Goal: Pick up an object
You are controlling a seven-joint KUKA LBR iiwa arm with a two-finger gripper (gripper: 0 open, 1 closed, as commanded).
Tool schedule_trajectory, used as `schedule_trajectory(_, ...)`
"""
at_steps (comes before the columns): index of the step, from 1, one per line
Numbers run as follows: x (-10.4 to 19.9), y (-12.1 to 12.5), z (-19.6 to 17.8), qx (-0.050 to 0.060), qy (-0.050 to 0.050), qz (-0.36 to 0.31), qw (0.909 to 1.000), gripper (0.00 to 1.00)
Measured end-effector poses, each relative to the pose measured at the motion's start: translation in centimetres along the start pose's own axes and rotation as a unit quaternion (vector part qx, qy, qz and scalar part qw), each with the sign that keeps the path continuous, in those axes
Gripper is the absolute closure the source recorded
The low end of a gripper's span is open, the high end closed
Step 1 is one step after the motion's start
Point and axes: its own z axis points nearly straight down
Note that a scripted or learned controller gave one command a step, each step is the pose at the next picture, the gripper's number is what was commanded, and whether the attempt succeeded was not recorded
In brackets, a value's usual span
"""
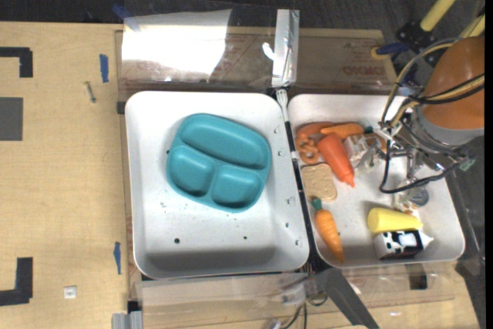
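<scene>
The wooden bench (54, 189) carries two shallow white bins side by side, and every place here is given from the seam where they meet. Left of the seam, the left bin (154, 243) holds a teal divided plate (218, 160), lying near the middle of that bin and apart from its walls. Just right of the seam, in the right bin (454, 243), a heap of orange toy food (327, 133) sits at the far end, with a long red-orange carrot (337, 158) slanting out of it toward the near side. A tan slice of bread (319, 182) lies under that carrot's tip, close beside the seam. Nearer the front edge, a small orange carrot with a green top (328, 231) lies just right of the seam. Farther right, near the front wall, a yellow block (393, 219) rests on a black-and-white toy (400, 243). The gripper (400, 158) hangs over the right half of this bin amid loose cables, above bare floor between the food heap and the yellow block; whether the jaws are spread or closed cannot be told, and nothing is seen between them.
</scene>
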Motion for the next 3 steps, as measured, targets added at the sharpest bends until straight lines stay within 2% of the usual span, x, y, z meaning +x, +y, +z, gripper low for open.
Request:
schedule_trajectory(1, 2.4, -0.1, 1.2, 0.007, -0.007, 0.026, 0.9996, 0.0)
schedule_trajectory(2, 7.3, -0.8, 3.0, 0.004, -0.002, -0.035, 0.9994, 0.0)
schedule_trajectory(3, 9.5, 1.5, 3.0, 0.007, -0.004, -0.089, 0.996, 0.0)
